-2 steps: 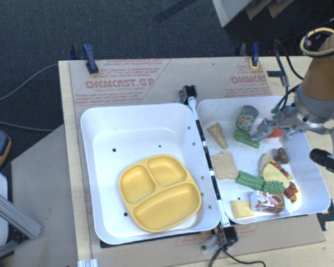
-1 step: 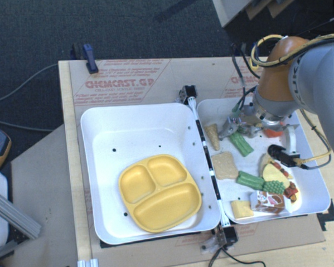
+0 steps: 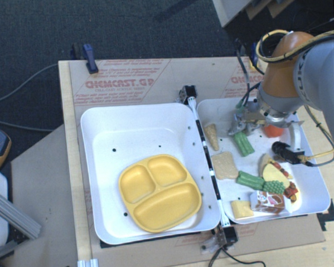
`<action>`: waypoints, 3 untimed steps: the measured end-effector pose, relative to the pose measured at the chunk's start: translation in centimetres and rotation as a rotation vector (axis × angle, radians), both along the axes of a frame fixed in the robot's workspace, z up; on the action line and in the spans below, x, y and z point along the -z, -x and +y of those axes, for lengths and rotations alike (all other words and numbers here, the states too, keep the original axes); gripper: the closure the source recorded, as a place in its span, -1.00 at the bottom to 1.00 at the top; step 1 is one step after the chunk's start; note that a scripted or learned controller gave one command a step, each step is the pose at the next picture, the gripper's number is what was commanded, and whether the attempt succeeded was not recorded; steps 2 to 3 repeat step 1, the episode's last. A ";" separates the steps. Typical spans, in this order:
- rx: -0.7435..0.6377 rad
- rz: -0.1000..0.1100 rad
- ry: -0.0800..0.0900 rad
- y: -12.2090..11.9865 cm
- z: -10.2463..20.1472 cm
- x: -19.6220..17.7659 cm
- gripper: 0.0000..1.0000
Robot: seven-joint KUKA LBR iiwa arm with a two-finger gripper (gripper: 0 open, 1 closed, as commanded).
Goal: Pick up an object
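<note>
My gripper (image 3: 240,127) hangs low in the upper part of the right bin (image 3: 321,190), with the arm coming in from the right. Right beneath it, touching or nearly touching its tip, a green pickle-like piece (image 3: 244,144) lies on the bin floor. I cannot tell whether the piece is gripped. A red-orange piece (image 3: 273,131) sits just right of the gripper, partly hidden by the wrist.
The right bin also holds a tan bread stick (image 3: 212,136), a beige cracker (image 3: 225,165), a second green piece (image 3: 250,180), a colourful plate of toy food (image 3: 276,180), a yellow block (image 3: 242,209) and a printed packet (image 3: 269,202). A yellow divided plate (image 3: 160,192) lies in the left bin (image 3: 100,133).
</note>
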State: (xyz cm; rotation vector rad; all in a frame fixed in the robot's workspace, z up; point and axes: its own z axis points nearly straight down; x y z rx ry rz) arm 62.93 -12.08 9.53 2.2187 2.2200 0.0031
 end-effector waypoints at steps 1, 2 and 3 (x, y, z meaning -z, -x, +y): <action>-0.006 -0.001 -0.003 3.1 7.5 -9.5 1.00; -0.006 -0.001 -0.003 3.1 7.5 -9.5 1.00; -0.006 -0.001 -0.003 3.1 7.5 -9.5 1.00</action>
